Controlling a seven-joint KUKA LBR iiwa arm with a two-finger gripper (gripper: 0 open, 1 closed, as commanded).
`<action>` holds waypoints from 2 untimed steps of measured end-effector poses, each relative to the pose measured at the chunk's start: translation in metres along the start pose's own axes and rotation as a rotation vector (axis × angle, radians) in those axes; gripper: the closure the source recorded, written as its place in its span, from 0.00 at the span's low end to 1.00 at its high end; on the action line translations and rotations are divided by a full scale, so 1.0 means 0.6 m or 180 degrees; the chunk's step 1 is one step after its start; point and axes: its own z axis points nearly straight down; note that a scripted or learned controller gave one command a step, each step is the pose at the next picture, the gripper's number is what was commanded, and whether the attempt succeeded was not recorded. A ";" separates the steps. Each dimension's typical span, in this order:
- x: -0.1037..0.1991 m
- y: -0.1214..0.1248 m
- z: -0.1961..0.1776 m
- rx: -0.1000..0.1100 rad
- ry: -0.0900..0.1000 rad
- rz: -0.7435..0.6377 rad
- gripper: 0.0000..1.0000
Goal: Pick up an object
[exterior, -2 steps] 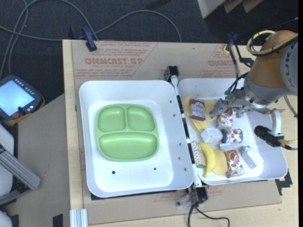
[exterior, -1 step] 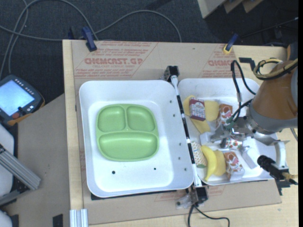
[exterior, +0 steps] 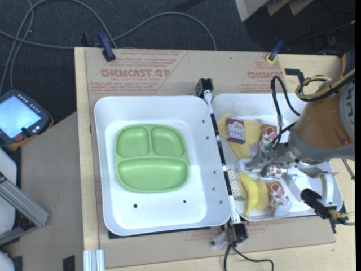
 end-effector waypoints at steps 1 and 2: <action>0.003 -0.006 0.004 -0.0025 -0.0010 -0.0002 0.00; 0.013 -0.007 0.007 -0.0049 -0.0021 0.0001 0.00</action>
